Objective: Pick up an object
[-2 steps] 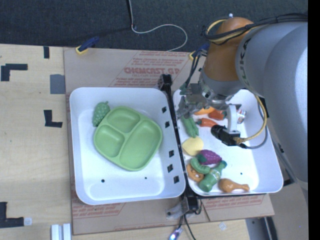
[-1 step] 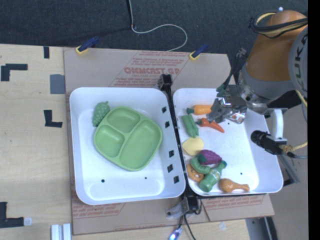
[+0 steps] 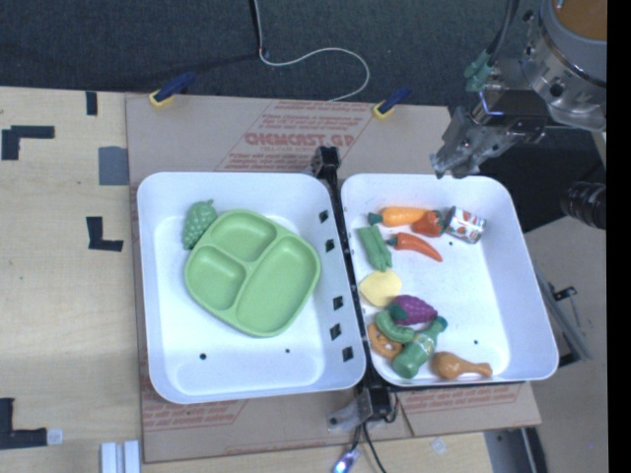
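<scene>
I could not tell the pincer's [image 3: 459, 156] state above the right bin [image 3: 513, 294], and I judged the small can [image 3: 465, 227] light, rigid, slippery, best gripped across its sides.

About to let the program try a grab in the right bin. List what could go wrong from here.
1. The toys are crowded: the purple eggplant, green bottle and yellow lemon touch or overlap, so a grab may catch two or knock one aside.
2. The small can lies close to the bin's far wall, which could block the gripper as it descends.
</scene>
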Action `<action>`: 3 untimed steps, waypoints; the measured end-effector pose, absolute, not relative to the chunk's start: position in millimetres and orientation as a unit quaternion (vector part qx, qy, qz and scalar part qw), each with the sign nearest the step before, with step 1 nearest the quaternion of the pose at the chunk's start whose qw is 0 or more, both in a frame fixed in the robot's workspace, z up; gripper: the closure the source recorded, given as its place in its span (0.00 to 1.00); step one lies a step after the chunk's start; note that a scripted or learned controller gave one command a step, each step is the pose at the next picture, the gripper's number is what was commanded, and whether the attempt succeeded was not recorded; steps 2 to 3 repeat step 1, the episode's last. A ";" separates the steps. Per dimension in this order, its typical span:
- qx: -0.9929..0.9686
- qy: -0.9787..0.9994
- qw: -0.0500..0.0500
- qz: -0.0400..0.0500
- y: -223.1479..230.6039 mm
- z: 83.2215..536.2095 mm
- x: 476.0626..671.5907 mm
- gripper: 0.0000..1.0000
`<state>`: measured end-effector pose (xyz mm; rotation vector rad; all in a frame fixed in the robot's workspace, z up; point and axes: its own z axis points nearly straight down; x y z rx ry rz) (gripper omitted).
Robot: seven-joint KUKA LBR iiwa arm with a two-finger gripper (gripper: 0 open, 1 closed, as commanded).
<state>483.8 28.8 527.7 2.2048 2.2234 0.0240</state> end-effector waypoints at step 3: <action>0.704 0.710 -0.002 -0.002 92.9 475.1 483.4 1.00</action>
